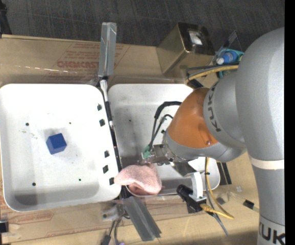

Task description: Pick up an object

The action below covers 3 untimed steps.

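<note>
Blue cube (56,143) sits in the left bin (15,106), a bit left of centre, resting flat on the floor, apart from every wall. Open floor all around it, most of it toward the bin's far and right sides; only small dark specks on the white surface nearby.

Pink cloth-like lump (138,179) is in the right bin (132,101), jammed into the near-left corner, touching or overlapping the near rim and just beside the divider (111,137) between the bins. No room on those two sides; approach is open only from the far side, and the arm is above that.

Gripper (155,156) is over the right bin's near half, just beyond the pink lump, under the orange wrist band (191,124). Can't tell finger spacing: wrist body and cables hide the tips. Nothing visibly between them.

Grey arm (254,101) covers the right bin's right half and right rim. Far-left part of that bin floor is bare. Cardboard (45,55) lies beyond both bins; a tan box (180,47) stands past the right bin's far edge.
</note>
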### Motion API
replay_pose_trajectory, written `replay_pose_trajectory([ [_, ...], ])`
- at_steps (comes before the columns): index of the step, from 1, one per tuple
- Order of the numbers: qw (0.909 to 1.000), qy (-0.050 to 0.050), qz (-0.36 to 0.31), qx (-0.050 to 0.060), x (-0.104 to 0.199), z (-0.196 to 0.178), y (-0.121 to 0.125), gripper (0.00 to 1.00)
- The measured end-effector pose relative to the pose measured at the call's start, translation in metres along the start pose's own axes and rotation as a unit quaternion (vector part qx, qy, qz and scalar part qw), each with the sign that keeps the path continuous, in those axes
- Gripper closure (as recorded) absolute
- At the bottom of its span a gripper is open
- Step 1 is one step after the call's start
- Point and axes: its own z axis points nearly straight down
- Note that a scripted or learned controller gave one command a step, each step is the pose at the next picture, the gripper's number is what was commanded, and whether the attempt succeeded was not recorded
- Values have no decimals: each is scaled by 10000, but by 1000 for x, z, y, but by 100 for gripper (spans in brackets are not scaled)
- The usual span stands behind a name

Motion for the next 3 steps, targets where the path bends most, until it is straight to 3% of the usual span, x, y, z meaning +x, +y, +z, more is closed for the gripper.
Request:
replay_pose_trajectory([
  [1, 10000, -1, 0, -1, 0, 0, 0, 0],
  [2, 9989, -4, 474, 10, -4, 10, 34, 0],
  [3, 10000, 2, -8, 4, -6, 10, -2, 0],
])
